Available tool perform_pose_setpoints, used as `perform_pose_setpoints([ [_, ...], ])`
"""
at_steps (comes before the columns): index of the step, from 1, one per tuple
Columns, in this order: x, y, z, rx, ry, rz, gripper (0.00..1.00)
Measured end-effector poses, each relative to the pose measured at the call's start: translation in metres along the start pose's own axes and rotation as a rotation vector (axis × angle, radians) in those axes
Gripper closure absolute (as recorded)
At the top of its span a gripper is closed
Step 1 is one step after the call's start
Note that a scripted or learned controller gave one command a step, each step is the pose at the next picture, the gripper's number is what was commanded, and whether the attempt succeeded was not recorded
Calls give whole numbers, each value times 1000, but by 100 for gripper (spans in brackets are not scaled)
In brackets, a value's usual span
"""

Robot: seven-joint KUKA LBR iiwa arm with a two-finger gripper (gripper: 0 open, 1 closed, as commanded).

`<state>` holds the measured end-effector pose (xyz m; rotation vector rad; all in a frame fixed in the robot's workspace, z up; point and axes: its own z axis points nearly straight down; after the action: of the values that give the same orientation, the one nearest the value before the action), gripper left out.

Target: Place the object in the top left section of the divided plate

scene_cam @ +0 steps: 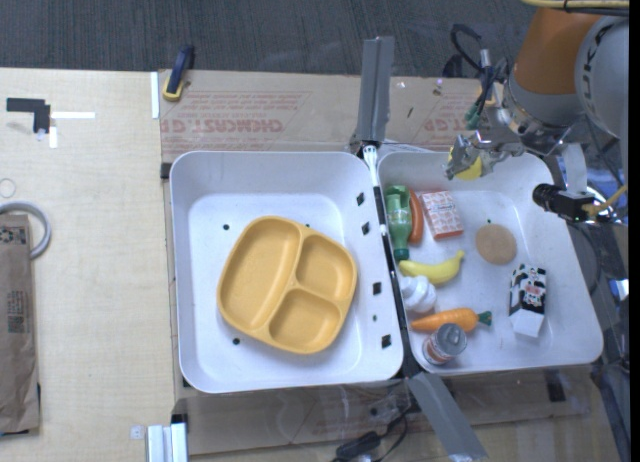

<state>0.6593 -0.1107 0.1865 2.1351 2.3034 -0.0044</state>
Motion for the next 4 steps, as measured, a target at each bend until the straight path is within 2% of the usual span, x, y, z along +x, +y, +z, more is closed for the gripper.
perform_pose_setpoints([
  [1,71,-83,-3,4,2,171,100],
  [2,105,-72,-81,2,0,264,100],
  [3,166,-108,-26,5,0,139,100],
  [4,194,-90,-3,4,-1,218,100],
])
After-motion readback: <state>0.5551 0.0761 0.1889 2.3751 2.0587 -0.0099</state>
